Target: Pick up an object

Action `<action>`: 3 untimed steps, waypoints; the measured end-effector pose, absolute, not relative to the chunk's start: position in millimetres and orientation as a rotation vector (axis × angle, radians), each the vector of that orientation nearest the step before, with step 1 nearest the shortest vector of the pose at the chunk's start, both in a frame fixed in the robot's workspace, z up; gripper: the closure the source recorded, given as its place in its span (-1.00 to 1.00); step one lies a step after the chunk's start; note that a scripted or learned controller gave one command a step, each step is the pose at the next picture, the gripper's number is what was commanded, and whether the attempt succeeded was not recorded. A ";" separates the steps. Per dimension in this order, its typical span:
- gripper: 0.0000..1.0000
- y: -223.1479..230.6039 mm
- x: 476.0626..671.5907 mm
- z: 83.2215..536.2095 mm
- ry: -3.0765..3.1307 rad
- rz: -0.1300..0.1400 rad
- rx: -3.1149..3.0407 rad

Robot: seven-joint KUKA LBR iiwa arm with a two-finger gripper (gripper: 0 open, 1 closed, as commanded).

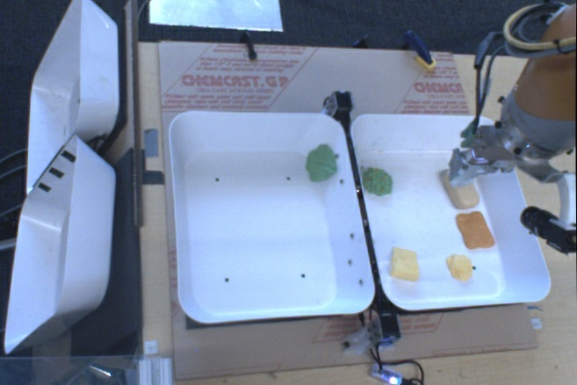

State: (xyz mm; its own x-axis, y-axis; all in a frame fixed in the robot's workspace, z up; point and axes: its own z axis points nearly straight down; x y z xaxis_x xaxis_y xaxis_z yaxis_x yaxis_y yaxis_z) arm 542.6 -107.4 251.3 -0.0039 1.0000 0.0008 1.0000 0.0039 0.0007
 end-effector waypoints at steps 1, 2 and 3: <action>1.00 -65.9 537.0 246.2 -2.226 -0.002 -2.217; 1.00 -11.8 525.6 249.9 -2.227 -0.002 -2.215; 1.00 40.4 514.8 229.6 -2.226 -0.001 -2.215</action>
